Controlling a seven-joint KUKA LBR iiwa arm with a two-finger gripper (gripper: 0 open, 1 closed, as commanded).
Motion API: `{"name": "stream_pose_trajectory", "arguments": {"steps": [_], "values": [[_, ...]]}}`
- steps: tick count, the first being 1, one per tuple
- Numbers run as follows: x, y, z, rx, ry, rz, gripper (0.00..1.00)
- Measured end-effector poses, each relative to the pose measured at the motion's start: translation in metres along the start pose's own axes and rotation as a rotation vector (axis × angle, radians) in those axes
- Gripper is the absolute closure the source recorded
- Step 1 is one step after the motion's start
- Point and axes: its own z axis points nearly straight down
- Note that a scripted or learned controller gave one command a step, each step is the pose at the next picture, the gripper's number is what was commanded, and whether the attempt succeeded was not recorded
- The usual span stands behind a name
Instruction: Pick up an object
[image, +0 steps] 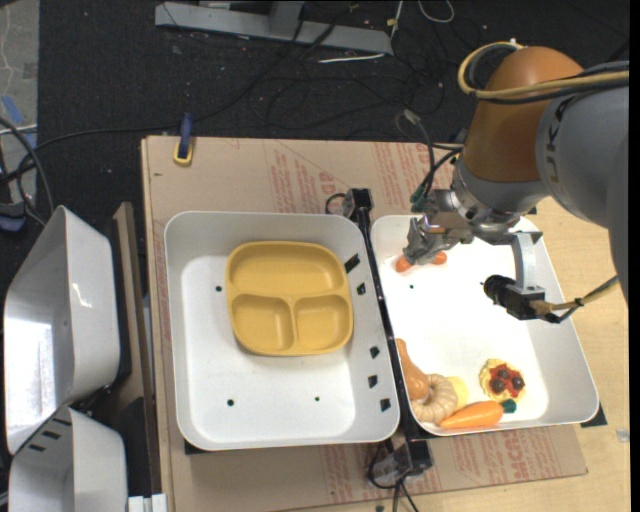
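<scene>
Glossy plastic yellow tray (290, 297) (smooth), matt cardboard sheet (290, 175) beneath white bins (200, 400).

Hand (428, 240) covers part of orange piece (408, 263); grip unclear. Arm (590, 130) cut off at right edge. Small food heap (432, 392) overlaps, hard to separate.

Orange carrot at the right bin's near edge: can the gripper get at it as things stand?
Probably yes. The carrot lies exposed from above, though a shrimp-like piece touches its left end. The gripper sits at the bin's far corner.
</scene>
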Motion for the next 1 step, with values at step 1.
{"name": "stream_pose_trajectory", "arguments": {"steps": [1], "values": [[0.0445, 0.0011, 0.0047, 0.002, -0.001, 0.002, 1.00]]}}
